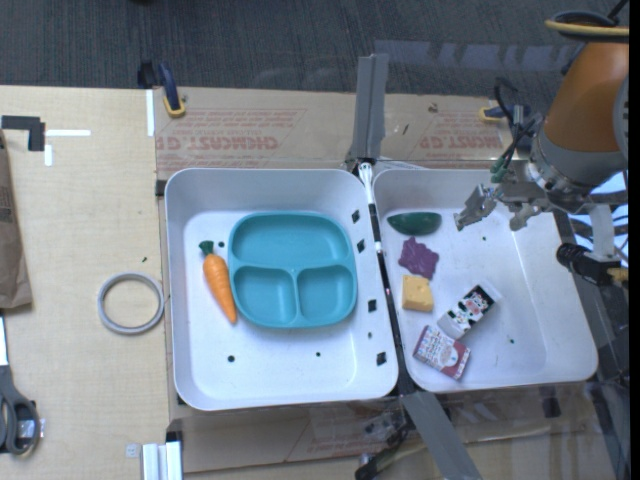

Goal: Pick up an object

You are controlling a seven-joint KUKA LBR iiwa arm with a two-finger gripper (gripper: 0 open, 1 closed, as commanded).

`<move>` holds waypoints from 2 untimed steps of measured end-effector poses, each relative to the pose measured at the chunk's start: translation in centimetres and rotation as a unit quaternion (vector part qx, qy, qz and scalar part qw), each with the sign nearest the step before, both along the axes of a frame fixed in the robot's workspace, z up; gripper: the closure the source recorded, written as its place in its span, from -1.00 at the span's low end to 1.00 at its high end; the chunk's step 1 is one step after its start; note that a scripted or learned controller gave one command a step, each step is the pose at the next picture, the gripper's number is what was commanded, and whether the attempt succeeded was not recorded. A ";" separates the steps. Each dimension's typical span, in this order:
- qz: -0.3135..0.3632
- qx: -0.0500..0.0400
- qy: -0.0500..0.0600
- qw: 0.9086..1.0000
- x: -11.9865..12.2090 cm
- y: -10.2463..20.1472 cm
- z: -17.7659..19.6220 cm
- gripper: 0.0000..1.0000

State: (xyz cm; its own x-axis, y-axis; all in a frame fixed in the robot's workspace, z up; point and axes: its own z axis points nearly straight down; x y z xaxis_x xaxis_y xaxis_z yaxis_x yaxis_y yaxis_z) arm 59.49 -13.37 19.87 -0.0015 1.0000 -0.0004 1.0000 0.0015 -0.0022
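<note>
Status of task: not begun, by my judgement. Nothing was lifted; every object lay on a bin floor.

My gripper [497, 209]: hung over the upper right part of the right bin [560, 363], near its back wall. The fingers stood spread apart with bare bin floor showing between them; they gripped nothing.

Right bin, contents, top to bottom:
- dark green flat object [415, 223], close to the divider, the nearest item to my fingers, off to their left.
- purple ragged piece [419, 258], just below the green one.
- yellow cheese wedge [417, 294], just below the purple piece, near or touching it; I could not tell which.
- black-and-white small carton [467, 312], tilted, right of the cheese.
- red-and-white packet [441, 352], lowest, close to the carton's lower end.

Left bin [270, 383], contents:
- teal divided plate [294, 269], central, three compartments, all bare.
- toy carrot [218, 283], lying against the plate's left rim.

Outside the bins: a roll of tape [131, 302] on the bench [80, 218].

Remaining, as I judged it: choose an item, descend, close, lift.

Edges and room: the right half of the right bin was bare white floor, giving me open travel. The items crowded its left side along the divider, so a descent on the green object or the purple piece left little margin against that wall. The carton had the most free floor around it.
</note>
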 end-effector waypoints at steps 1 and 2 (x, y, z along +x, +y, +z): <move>-0.001 0.000 0.001 1.000 -4.6 3.1 -6.4 -1.00; 0.063 0.001 0.000 0.998 -10.1 -1.8 -9.0 -1.00</move>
State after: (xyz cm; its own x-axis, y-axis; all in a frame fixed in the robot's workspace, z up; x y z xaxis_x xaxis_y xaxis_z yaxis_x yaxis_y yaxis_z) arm 49.36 -15.13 10.83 -0.1270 0.9919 0.0012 0.9919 0.1270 -0.0024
